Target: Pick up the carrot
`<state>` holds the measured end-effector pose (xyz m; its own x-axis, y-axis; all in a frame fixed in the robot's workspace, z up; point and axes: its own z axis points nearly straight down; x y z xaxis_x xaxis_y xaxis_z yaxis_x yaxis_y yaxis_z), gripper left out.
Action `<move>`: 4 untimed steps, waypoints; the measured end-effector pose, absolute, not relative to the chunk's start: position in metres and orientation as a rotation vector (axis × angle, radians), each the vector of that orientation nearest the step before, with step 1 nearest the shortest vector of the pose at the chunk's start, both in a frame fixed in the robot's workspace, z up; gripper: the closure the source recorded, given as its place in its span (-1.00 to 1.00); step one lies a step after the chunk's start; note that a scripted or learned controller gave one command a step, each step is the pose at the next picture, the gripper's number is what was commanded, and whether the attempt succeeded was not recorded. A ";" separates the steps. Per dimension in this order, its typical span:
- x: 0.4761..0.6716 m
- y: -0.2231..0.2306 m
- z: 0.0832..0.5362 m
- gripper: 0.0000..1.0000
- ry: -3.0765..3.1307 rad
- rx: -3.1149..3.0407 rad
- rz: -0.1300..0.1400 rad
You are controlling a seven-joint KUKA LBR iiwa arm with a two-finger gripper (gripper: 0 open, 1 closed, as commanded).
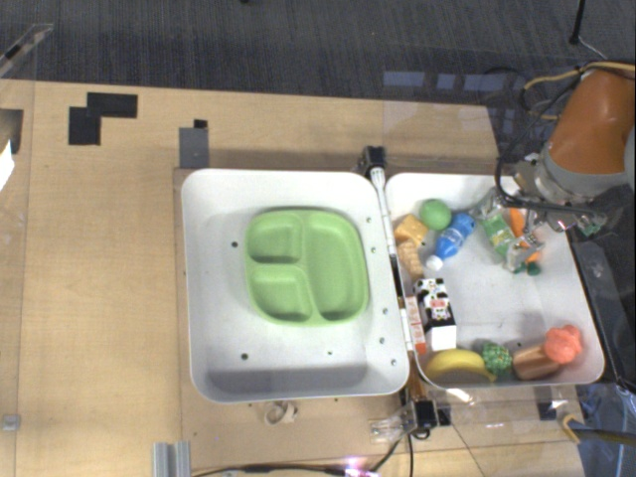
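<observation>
The carrot (518, 223) is a small orange piece with a green end, lying at the back right of the right bin (497, 306). My gripper (525, 238) reaches down from the grey arm with its orange band (594, 119) and stands right over the carrot, covering part of it. I cannot make out whether it touches the carrot. A green packet (496, 230) lies just to the carrot's left.
The right bin also holds a green ball (434, 213), a blue bottle (452, 238), a tan pastry (409, 233), a cow-patterned carton (433, 302), a banana (457, 365) and a pink-orange toy (563, 344). A green divided plate (303, 265) sits in the left bin (214, 346).
</observation>
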<state>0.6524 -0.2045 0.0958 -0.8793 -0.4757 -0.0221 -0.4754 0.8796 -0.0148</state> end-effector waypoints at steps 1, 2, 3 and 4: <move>0.657 -0.203 0.111 1.00 3.006 -0.764 -0.022; 0.657 -0.203 0.110 -1.00 3.008 -0.765 -0.021; 0.624 -0.208 0.093 -1.00 2.938 -1.060 -0.019; 0.629 -0.207 0.108 1.00 2.924 -1.058 -0.027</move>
